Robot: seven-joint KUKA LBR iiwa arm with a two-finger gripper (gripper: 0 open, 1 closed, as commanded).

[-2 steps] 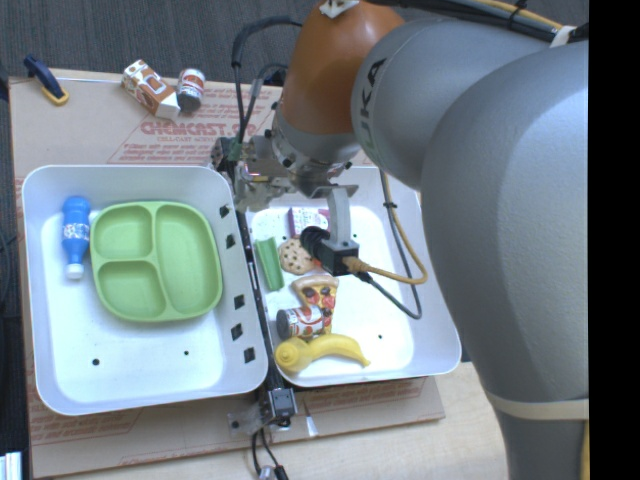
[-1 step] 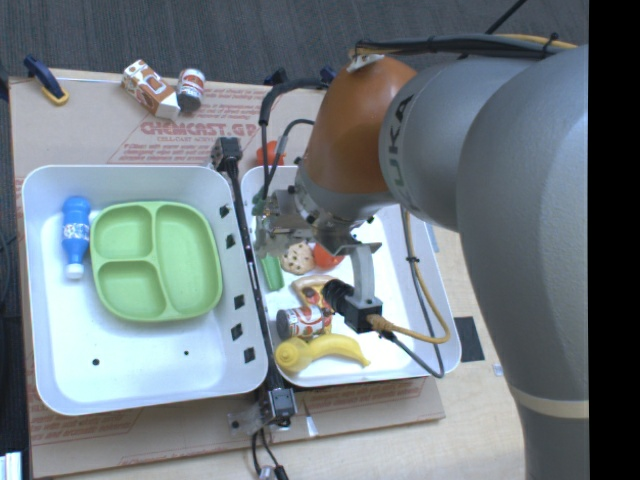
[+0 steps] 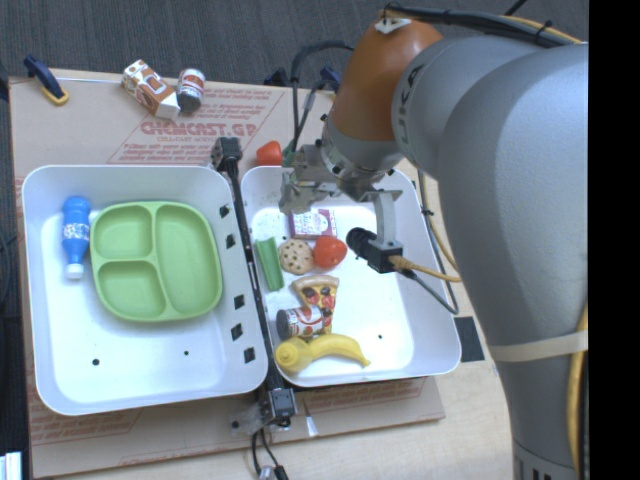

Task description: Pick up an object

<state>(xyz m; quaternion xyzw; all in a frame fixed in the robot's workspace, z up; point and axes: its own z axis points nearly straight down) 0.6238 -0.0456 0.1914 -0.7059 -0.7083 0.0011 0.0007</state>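
Observation:
My gripper (image 3: 318,200) hangs low over the back of the right bin (image 3: 425,313), just above a small pink-and-white packet (image 3: 312,224). In front of the packet lie a round cookie (image 3: 294,256) and a red tomato (image 3: 329,252). A green stick (image 3: 267,263) lies along the bin's left wall. Nearer the front are a pizza slice (image 3: 318,293), a small can (image 3: 297,323) and a yellow banana (image 3: 322,351). The grey arm with its orange band (image 3: 385,63) hides the bin's back right corner.
The left bin (image 3: 60,358) holds a green divided plate (image 3: 155,258) and a blue bottle (image 3: 76,233). Behind the bins, on the cardboard, lie a small carton (image 3: 148,86), a can (image 3: 190,88) and a red object (image 3: 268,153). A black divider (image 3: 240,268) separates the bins.

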